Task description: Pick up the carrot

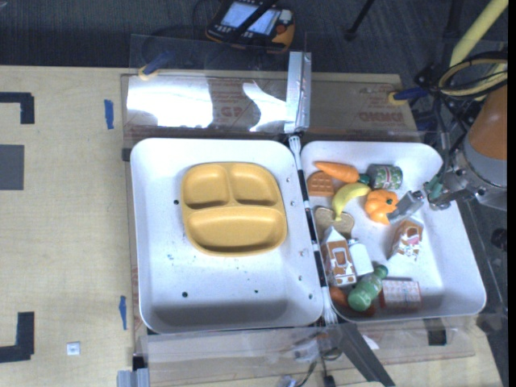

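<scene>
carrot [337,171] at right bin's [459,252] far edge, beside banana [348,197]

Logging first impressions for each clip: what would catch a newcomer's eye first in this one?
Likely the yellow divided plate, alone in the middle of the left bin. Next, the bright jumble of toy food crowding the right bin: the carrot near its far left corner, a banana and an orange pumpkin beside it. The gripper reaches in from the right, just by the pumpkin.
</scene>
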`<state>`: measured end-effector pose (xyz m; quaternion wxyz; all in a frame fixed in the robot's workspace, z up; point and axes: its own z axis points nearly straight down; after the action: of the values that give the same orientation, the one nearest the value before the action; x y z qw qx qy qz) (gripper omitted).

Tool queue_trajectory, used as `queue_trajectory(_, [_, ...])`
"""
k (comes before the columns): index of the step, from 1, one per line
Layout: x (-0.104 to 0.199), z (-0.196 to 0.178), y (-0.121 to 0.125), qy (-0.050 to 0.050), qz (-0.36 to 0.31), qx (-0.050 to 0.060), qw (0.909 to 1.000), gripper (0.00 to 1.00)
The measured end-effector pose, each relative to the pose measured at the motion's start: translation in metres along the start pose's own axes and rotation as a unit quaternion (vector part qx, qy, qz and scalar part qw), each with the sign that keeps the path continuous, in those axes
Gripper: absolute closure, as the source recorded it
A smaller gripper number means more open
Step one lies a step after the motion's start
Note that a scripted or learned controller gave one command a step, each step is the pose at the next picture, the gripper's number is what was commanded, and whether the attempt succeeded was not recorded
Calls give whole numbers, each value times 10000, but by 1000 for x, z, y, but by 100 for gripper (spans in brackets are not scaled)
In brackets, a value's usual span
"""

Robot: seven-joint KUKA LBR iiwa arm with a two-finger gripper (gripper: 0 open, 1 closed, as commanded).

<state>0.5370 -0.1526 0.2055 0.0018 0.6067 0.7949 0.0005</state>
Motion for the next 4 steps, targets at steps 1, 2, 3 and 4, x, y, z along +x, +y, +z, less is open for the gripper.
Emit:
queue_trajectory(1, [-48,86,49,0,-761,-3,9971,0])
queue_trajectory(2, [-56,120,61,-3,-1444,-9,9895,0])
queue_trajectory(3, [-56,109,62,-16,-1435,-28,9896,100])
queue_trajectory(4, [-13,-18,27,3,-725,4,9974,100])
